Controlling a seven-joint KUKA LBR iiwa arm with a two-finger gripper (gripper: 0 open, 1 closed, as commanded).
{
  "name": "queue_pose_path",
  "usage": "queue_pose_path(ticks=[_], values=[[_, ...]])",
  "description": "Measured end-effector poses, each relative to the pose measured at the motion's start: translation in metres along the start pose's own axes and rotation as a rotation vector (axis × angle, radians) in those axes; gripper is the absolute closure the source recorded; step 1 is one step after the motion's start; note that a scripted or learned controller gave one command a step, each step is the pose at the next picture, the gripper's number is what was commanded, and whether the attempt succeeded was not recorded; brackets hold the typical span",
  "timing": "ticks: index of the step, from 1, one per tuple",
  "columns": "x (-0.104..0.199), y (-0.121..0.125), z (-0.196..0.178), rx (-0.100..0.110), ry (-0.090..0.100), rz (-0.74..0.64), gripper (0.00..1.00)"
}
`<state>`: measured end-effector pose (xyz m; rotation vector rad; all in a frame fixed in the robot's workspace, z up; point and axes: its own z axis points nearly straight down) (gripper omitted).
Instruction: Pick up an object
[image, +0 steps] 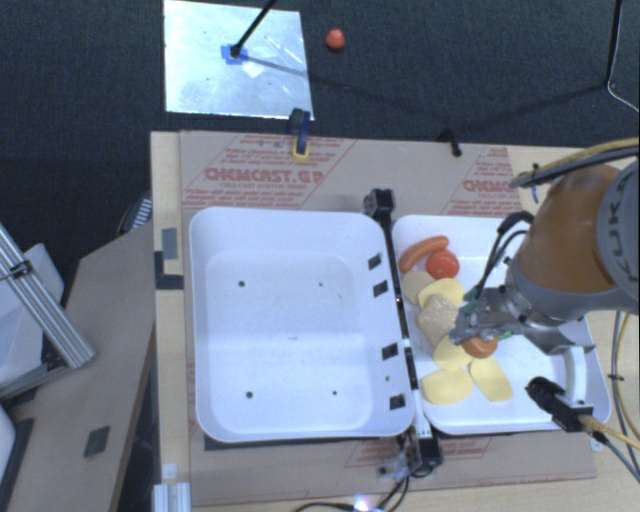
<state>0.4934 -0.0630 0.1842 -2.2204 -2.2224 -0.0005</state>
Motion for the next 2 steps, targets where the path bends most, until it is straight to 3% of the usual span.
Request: queue_pose_path(ticks=[1, 2], values=[[0.0, 0.099, -0.001, -0.01, -0.002, -0.006, 1.0], [0.02, 0.02, 0.0, 0.005, 0.001, 0.0, 1.0]])
